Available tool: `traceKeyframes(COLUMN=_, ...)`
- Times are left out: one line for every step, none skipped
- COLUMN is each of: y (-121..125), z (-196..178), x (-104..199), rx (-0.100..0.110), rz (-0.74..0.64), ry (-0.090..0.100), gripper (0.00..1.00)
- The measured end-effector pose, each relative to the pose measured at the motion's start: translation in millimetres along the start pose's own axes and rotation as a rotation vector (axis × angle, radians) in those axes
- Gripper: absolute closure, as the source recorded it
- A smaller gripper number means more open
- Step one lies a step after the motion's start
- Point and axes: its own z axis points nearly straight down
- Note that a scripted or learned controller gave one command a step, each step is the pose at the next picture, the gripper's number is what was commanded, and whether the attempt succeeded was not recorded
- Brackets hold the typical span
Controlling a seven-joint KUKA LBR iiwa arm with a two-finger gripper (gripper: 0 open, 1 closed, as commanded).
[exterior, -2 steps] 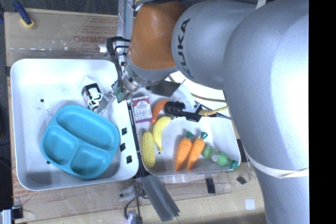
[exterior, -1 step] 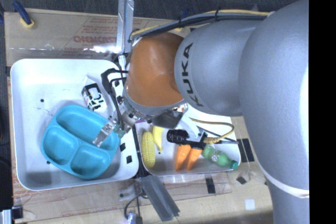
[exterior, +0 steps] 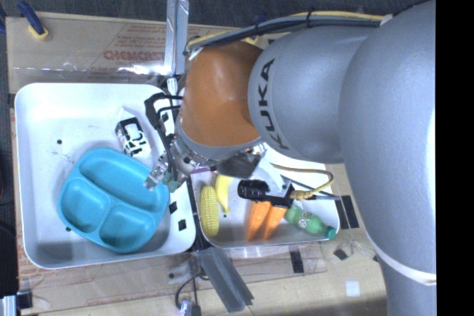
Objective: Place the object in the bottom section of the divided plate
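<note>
The gripper [exterior: 164, 177] is down in the left bin [exterior: 44, 111], right at the right-hand rim of the blue plate [exterior: 111, 192]. The tip looks to be touching that rim or sitting just over it. Open or closed? Can't tell: the tip is small and in shadow under the wrist. Whether it holds anything can't be made out either.

The grey arm [exterior: 318, 85] reaches in over the top right corner of the left bin, orange band and all.

The plate lies in the lower half of that bin, close to its bottom edge. It has 3 sections, 1 large one on the side toward the gripper and 2 smaller ones along the side toward the bin's bottom left corner. The gripper is beside the large section, well apart from the lowest small one.

A black-and-white packet [exterior: 130, 135] lies just above the plate, near the gripper but not touching it. Which thing is the one to be placed can't be told.

Over in the right bin [exterior: 259, 244], a corn cob [exterior: 209, 209] lies along the left wall with a banana [exterior: 223, 187] just beside it. 2 carrots [exterior: 261, 223] sit in the middle, and a green bottle [exterior: 309, 222] is near the right edge.
</note>
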Motion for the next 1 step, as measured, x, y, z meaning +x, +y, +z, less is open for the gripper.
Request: traceKeyframes(y=12.4, z=-33.3, x=-24.9, rx=-0.004, rz=0.026, ry=-0.002, gripper=1.00)
